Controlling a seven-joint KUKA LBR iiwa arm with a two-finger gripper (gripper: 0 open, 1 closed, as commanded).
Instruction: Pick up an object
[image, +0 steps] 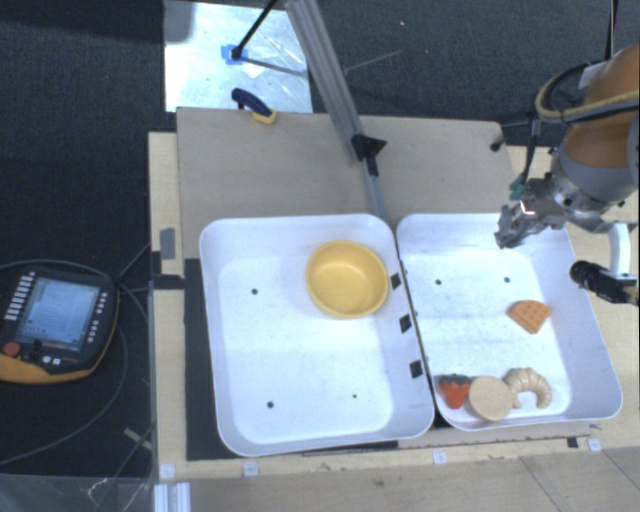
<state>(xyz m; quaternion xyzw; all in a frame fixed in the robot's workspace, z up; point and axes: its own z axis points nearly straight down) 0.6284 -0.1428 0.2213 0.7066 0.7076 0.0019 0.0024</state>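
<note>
The fingers (508, 232) hang over the far part of the right bin (470, 262), and nothing is seen between them. From this slanted view they look like one dark tip, so I cannot tell whether they are spread or pressed together.

Taking the fingers as the landmark, the nearest thing to pick is the orange wedge piece (528, 316). It lies toward the front of the bin from them and a little toward the arm's side, apart from them, with bare white floor between. Its pointed end turns toward the front, so I judge its long axis runs roughly from back to front.

Further from the fingers, along the front wall of the same bin, three small things lie close together: a red strawberry-like piece (455, 390), a round beige disc (491, 398) touching it, and a pale croissant-shaped piece (530, 385) just beside the disc.

The yellow bowl (346, 278) is well apart from the fingers, across the wall between the bins, in the left bin (250, 400).

Above the fingers rises the grey wrist with the orange band (605, 110), reaching in over the worktop (280, 160).

The coming move, as I judge it, is to travel forward over the wedge piece and then go down.
</note>
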